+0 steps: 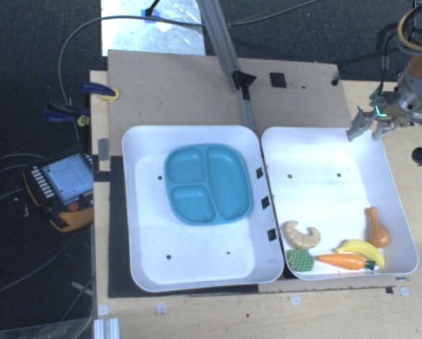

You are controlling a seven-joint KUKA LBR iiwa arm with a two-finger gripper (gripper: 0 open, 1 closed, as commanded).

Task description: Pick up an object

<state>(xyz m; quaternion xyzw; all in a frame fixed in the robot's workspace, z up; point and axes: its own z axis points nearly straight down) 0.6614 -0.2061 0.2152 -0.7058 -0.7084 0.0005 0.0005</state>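
Observation:
Several toy foods lie along the near edge of the right bin: a tan croissant, a green broccoli piece, an orange carrot, a yellow banana and a brown drumstick. My gripper hangs over the far right corner of that bin, well away from the food. Its two fingers stand apart with nothing between them.
A blue divided plate rests in the left bin. A metal pole slants up from behind the bins. Cables, clamps and a handheld device lie off the bench to the left.

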